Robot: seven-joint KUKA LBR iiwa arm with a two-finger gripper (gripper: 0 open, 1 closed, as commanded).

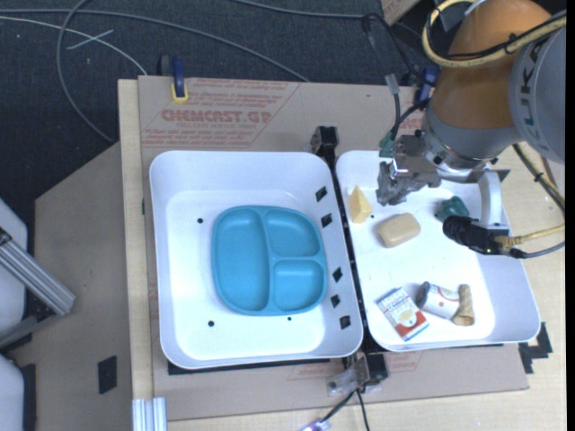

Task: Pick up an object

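Just below my claw (392, 189) lies a tan, rounded block (397, 230) on the floor of the right bin (512, 303), apart from the fingertips. Whether the claw is spread or pressed together, I cannot tell. To the claw's left sits a pale yellow wedge (359, 204) by the bin wall. Farther below the claw are a small red-and-white carton (401, 312) and a can (440, 300). Well left of the claw, the left bin (180, 196) holds a blue divided tray (267, 259).
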